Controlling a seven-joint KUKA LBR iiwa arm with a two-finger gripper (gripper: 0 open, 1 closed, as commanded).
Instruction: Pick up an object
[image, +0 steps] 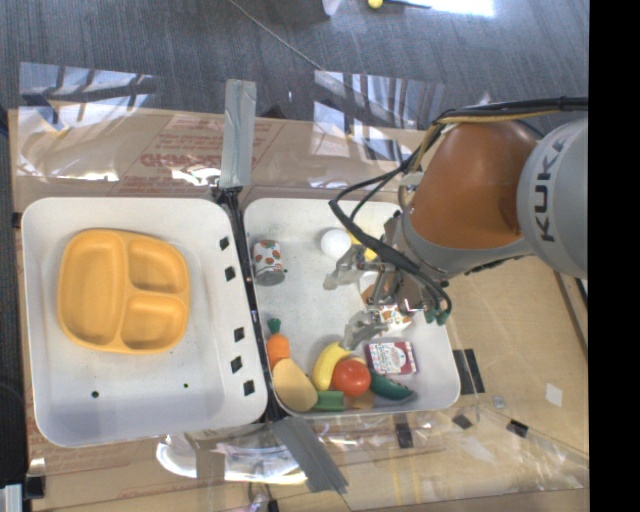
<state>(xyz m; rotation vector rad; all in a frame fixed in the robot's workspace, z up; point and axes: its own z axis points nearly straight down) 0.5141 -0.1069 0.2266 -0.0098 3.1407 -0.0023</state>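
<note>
My gripper (351, 297) hangs over the middle of the right bin (300, 225), its two fingers (343, 268) spread apart, open, with bare bin floor between them. A white egg (334, 241) lies just beyond the far finger. Next to the near finger sit a red carton (391, 357), a tomato (351, 377) and a banana (327, 365). A small patterned can (267, 261) stands to the left of the gripper. A carrot (278, 347) and a tan potato-like piece (293, 386) lie at the bin's front left. The wrist hides part of a yellow item (371, 254).
The left bin (40, 400) holds a yellow divided plate (122, 290). A green vegetable (393, 390) lies in the right bin's front corner. Cables loop from the wrist (345, 205) over the right bin. The grey and orange arm (470, 190) covers the bin's right side.
</note>
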